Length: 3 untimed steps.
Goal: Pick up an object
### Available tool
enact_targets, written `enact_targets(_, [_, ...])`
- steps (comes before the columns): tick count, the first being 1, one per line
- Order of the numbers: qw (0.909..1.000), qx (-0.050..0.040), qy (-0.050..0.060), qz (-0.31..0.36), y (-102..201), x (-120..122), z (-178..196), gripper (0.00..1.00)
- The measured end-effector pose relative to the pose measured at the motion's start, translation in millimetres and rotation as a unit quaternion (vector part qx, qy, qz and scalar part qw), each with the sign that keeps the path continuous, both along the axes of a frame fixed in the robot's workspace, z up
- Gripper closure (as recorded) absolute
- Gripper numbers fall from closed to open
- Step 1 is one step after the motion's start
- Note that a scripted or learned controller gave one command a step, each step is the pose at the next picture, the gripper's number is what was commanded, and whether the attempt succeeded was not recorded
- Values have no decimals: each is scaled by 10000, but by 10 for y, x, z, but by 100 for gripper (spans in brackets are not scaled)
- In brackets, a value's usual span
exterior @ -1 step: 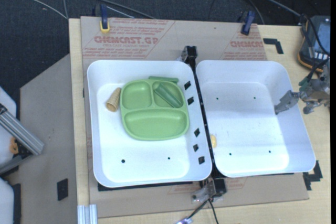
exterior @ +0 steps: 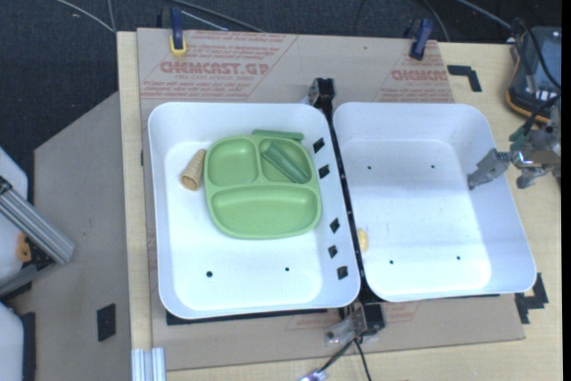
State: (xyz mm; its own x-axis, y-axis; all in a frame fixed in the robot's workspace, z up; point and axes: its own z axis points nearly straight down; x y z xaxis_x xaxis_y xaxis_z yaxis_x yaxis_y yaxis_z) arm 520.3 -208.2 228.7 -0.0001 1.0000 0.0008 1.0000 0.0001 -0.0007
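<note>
Reaching in over the right bin's [exterior: 500, 192] right edge, your gripper [exterior: 490, 168] hung with nothing visibly between its fingers; whether they were spread, you could not tell. The green divided plate [exterior: 260, 192] and a small cone [exterior: 192, 169] lay toward the left bin's [exterior: 241, 290] far-left corner. You would have done well to cross over and descend squarely. Cables trailed across dark carpet beyond the bench.

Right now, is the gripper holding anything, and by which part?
Nothing is held: the gripper hangs over the right bin's right edge with nothing between its fingers.
</note>
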Motion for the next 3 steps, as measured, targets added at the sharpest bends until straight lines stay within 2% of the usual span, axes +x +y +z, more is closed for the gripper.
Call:
enact_targets(1, [10000, 12, 23, -2, 34, -96, -489, 0])
enact_targets(2, [10000, 17, 34, 2, 53, -54, -1111, 0])
enact_targets(3, [10000, 13, 23, 0, 62, -60, -1461, 0])
